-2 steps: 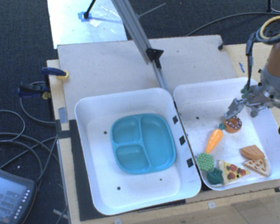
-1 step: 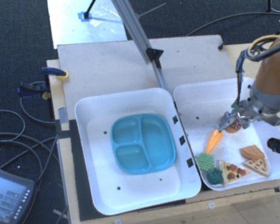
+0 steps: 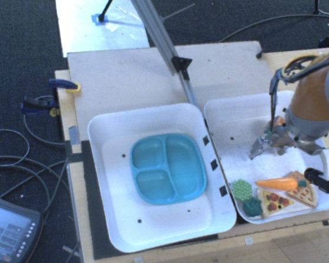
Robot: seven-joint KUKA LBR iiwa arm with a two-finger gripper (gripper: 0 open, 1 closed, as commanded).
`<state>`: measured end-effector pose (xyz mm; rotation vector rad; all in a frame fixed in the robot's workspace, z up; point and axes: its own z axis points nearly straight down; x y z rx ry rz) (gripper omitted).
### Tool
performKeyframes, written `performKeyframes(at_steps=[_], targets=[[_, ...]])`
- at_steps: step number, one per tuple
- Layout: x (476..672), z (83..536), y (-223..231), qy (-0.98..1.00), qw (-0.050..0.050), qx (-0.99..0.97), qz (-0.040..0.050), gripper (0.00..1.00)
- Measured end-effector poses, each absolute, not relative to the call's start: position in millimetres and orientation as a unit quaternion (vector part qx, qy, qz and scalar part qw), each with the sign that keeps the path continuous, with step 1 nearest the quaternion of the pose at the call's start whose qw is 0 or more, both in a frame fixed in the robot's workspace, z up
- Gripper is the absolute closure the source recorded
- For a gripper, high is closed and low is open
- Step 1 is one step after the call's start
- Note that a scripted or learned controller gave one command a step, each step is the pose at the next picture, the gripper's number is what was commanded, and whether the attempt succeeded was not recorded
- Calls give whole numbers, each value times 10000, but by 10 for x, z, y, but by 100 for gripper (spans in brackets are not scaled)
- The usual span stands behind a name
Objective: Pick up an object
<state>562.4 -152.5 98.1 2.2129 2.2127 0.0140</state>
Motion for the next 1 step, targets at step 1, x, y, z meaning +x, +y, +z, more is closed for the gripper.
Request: performKeyframes(at_steps=[1], targets=[[5588, 1042, -1520, 7068, 17, 7074, 15, 100]])
